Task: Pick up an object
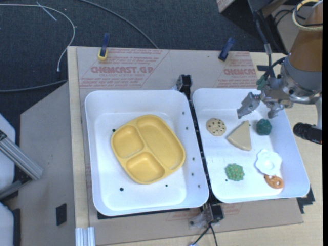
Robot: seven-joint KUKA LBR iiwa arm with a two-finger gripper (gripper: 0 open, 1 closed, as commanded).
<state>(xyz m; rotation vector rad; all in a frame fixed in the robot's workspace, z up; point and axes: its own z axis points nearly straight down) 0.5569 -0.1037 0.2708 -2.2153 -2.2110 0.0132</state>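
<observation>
Grey arm [302,60] enters from 3 o'clock; hand [260,108] hovers above right bin [297,188], fingers spread, holding nothing.

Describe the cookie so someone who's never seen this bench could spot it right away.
Look at the right white bin, the one holding the small toy foods. Near its upper left corner, next to the divider between the bins, lies the cookie, just left of the tan wedge. It is the only flat round tan disc dotted with dark chips.
</observation>
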